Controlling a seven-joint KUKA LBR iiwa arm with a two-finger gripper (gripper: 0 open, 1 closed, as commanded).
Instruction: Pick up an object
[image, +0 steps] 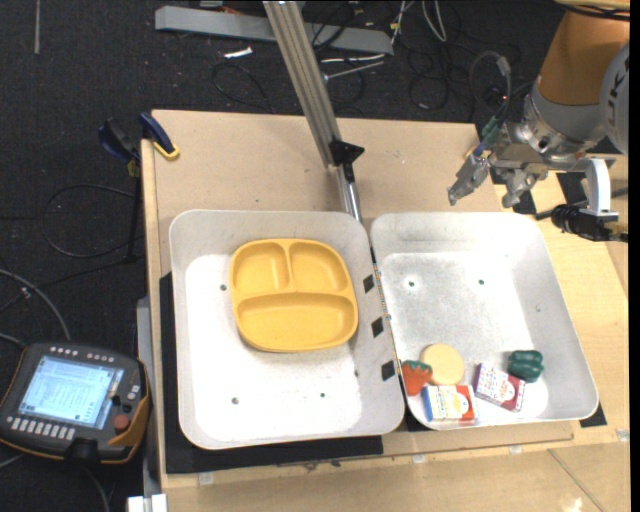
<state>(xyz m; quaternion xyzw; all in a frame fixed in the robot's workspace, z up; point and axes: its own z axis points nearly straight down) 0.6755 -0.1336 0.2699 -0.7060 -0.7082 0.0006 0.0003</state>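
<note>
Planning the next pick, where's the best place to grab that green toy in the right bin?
Probably straight down on the green toy, fingers across its narrower width. It sits apart from the small carton but close to the right bin's wall, so a side approach looks cramped.

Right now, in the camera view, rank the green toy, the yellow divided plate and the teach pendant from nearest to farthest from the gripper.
From the gripper, above the right bin's far edge:
1. Green toy, near corner of the right bin, on the arm's side.
2. Yellow divided plate, in the left bin; not much farther than the toy.
3. Teach pendant, off the bench at the near left.
</note>
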